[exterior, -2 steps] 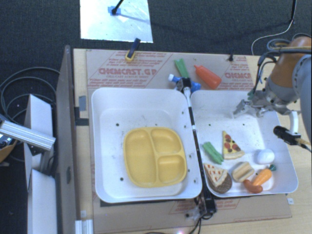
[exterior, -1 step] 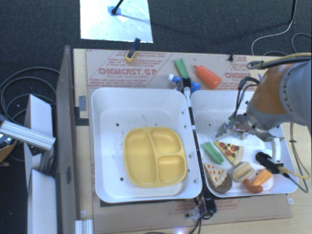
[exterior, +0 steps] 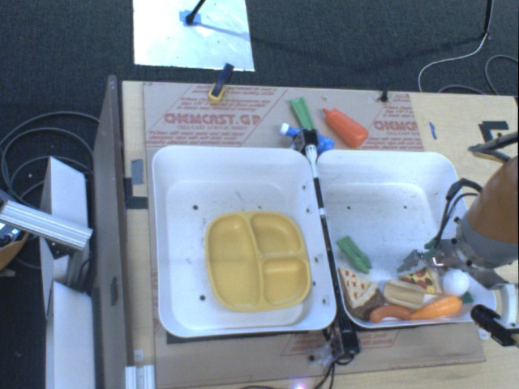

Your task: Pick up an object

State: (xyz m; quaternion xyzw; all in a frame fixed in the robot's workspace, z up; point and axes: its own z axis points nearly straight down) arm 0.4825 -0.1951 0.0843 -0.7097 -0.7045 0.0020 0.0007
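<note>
The right bin holds several toy foods bunched in its near right corner. Among them are a green piece, a pizza slice, a tan bun, an orange carrot, a white egg and a small pizza piece. My gripper hangs low over that corner, just above the small pizza piece and beside the egg. The arm's orange band rises behind it at the right. I see nothing lifted off the bin floor.
The left bin contains a yellow divided plate. Behind the bins, on the board, lie a green stick, an orange toy, a blue piece and a yellow-and-blue item. The rim between the bins runs front to back.
</note>
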